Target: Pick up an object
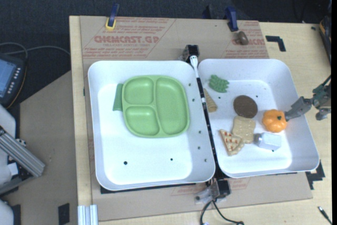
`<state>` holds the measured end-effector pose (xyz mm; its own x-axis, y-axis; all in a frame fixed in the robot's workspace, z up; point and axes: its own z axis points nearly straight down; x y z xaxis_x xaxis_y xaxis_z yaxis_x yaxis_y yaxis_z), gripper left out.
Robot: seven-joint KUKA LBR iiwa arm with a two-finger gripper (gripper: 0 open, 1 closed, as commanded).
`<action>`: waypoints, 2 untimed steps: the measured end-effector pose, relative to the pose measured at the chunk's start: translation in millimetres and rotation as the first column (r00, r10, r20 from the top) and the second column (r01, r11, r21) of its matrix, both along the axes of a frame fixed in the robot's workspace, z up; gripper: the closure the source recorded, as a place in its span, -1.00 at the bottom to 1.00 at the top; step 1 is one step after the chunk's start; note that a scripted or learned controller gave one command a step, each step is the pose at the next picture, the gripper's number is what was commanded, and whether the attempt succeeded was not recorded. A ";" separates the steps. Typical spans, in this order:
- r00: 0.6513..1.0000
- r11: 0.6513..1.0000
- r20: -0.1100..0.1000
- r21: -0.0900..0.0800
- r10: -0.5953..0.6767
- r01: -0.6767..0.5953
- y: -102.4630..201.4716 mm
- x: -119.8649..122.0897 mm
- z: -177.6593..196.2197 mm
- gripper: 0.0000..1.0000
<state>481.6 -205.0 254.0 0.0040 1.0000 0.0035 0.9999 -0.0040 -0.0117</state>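
Where the right bin's [303, 139] far rim rises, jaws [295, 109] beside the orange [274, 120] (grip state unclear), open floor below.

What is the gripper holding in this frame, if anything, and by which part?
Nothing visibly. The gripper sits at the right bin's right edge, its tip beside the orange toy pumpkin, with no object seen between its fingers.

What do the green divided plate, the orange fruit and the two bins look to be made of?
Green divided plate: likely moulded plastic, matte, one even colour with soft rounded compartment walls. Orange fruit: probably plastic toy food, smooth with a slight sheen. Left bin and right bin: seemingly thin formed plastic, glossy white with rounded corners. None can be confirmed by look alone.
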 end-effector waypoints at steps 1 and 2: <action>1.000 1.000 0.012 -0.004 0.004 -0.004 0.3 2.5 5.7 -1.00; 1.000 1.000 0.004 0.000 0.003 -0.003 -2.8 -1.1 -57.1 -1.00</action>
<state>480.5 -207.8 196.9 0.0010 1.0000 0.0037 1.0000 -0.0009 -0.0077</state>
